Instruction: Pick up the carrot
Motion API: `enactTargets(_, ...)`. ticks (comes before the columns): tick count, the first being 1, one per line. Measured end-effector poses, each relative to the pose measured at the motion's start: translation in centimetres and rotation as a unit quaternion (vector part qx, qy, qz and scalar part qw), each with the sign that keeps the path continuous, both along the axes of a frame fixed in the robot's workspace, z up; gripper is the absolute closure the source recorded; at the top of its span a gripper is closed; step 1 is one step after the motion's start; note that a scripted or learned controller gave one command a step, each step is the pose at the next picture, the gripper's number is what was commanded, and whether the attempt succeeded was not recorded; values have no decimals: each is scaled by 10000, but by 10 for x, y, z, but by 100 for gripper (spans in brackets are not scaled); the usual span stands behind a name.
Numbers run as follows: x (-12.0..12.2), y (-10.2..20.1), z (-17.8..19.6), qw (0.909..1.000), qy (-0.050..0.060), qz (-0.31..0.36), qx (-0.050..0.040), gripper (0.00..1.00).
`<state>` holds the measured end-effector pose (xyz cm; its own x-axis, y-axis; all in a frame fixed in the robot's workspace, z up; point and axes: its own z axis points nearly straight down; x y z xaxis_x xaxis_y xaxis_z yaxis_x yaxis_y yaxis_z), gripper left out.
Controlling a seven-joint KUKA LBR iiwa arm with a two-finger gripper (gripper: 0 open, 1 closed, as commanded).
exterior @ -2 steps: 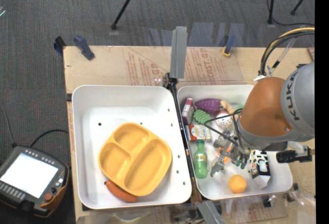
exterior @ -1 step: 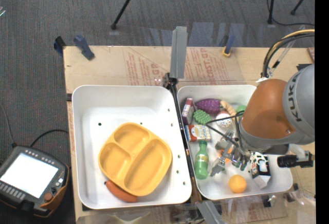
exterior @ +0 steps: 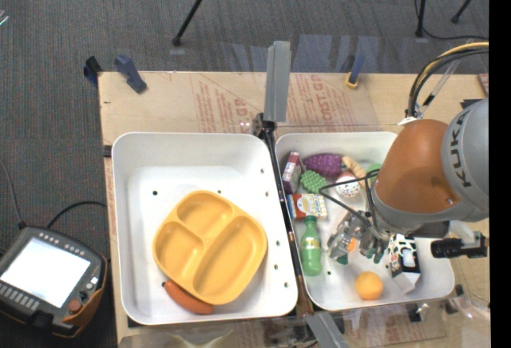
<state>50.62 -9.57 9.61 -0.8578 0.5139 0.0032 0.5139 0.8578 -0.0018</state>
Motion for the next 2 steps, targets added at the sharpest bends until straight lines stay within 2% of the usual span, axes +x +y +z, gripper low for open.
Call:
enactTargets(1,-29,61,93,9979,-40,-653,9,100)
enactTargets(2,-29,70,153,9945,-30,-1051,0,100)
